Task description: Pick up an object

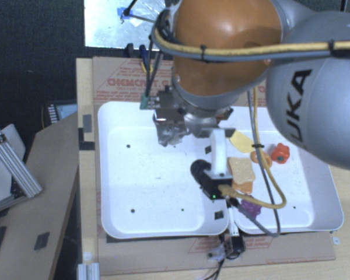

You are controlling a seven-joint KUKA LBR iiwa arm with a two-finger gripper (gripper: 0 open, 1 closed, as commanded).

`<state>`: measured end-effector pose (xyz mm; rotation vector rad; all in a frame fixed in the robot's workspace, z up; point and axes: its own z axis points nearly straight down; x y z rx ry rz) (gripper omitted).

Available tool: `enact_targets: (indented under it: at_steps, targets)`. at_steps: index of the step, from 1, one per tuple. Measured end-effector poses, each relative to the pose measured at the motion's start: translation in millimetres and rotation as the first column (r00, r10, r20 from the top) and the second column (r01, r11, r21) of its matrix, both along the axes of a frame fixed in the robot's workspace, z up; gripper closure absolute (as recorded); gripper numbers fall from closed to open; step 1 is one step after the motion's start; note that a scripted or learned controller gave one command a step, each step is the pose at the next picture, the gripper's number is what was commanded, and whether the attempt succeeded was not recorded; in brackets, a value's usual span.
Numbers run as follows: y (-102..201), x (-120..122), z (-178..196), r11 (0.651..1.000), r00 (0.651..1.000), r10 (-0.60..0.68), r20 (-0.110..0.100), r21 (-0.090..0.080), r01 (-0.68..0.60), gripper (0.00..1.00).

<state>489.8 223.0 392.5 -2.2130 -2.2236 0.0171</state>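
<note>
My gripper [170, 134] hangs over the far part of the left bin [128, 223], near the wall it shares with the right bin. Nothing shows beneath it but bare white floor. The right bin [318, 212] holds the loose objects: a tan bread-like slice [242, 174], a pale yellow piece [241, 141], an orange-red toy [279, 153], a thin orange ring [260, 158] and a purple piece [250, 208]. All of them lie to the right of the gripper and apart from it. The arm's big orange joint hides the back of both bins.
Both bins rest on a cardboard sheet [119, 80] over the bench. A shiny metal plate [111, 13] lies behind them. At the far left stands an aluminium frame [11, 162]. Cables hang at the front edge [230, 248].
</note>
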Motion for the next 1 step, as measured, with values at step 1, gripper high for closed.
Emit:
enact_targets:
  at_steps: [1]
  targets:
    - [-51.8,-3.0,96.0,1.0,1.0,-0.007,0.02,0.008,0.007,1.0]
